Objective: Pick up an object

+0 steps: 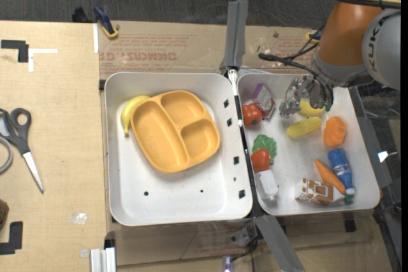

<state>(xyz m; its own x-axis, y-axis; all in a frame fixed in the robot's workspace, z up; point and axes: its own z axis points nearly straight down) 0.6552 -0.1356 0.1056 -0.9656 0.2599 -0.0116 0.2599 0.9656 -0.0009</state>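
My gripper hangs low over the back of the right bin, under the arm's orange band. A small yellow piece lies right against it on its right side; I cannot tell whether it is held. Just in front lies a yellow corn cob. An orange fruit, a blue bottle, a carrot and a small carton lie along the right side. A purple packet, a red tomato, green broccoli and a white bottle lie along the left wall.
The left bin holds a yellow divided plate with a banana at its left rim. Scissors lie on the wooden bench at far left. A grey post stands behind the divider between the bins.
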